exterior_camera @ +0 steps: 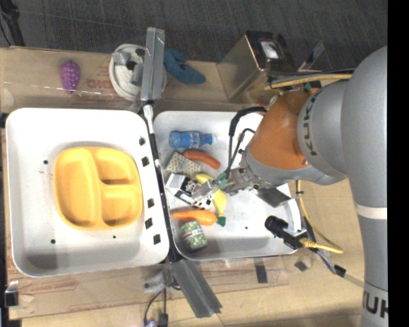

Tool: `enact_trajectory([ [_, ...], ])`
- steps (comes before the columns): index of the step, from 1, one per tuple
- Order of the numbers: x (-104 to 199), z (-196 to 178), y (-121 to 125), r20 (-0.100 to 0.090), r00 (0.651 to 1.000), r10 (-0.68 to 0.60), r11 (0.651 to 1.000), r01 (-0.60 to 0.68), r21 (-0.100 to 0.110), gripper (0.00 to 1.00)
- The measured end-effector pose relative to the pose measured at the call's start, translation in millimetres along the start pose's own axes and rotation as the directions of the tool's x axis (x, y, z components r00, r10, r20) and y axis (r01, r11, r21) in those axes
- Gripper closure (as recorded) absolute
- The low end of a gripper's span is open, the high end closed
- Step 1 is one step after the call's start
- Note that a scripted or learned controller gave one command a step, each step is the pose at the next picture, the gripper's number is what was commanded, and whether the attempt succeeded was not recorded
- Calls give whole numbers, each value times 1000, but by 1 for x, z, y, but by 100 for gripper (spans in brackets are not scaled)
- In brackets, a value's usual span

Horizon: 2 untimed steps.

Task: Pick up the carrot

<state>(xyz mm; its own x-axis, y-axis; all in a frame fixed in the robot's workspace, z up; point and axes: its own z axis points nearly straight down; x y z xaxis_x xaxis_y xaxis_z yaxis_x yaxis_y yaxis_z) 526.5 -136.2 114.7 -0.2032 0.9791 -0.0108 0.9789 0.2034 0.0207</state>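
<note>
The carrot (193, 216), orange with a green tip at its right end, lies near the front of the right bin (249, 240). My gripper (222, 181) hangs low over the middle of that bin, above a yellow banana (217, 196) and just behind and to the right of the carrot. Nothing shows between its tips. The grey and orange wrist hides the bin's right half behind it.
Around the carrot lie a green can (193, 235), a black-and-white box (188, 187), a red-orange sausage (202, 159) and a blue bottle (189, 139). The left bin (27, 244) holds a yellow divided tray (99, 186). Beyond the bins sit a purple toy (69, 75), a white roll (128, 70) and a blue cloth (184, 68).
</note>
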Motion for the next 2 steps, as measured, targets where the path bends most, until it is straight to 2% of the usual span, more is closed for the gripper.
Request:
enact_trajectory([
  [1,44,20,-40,-8,997,76,997,-76,16,0],
  [2,43,11,-40,-9,997,71,997,-70,19,100],
])
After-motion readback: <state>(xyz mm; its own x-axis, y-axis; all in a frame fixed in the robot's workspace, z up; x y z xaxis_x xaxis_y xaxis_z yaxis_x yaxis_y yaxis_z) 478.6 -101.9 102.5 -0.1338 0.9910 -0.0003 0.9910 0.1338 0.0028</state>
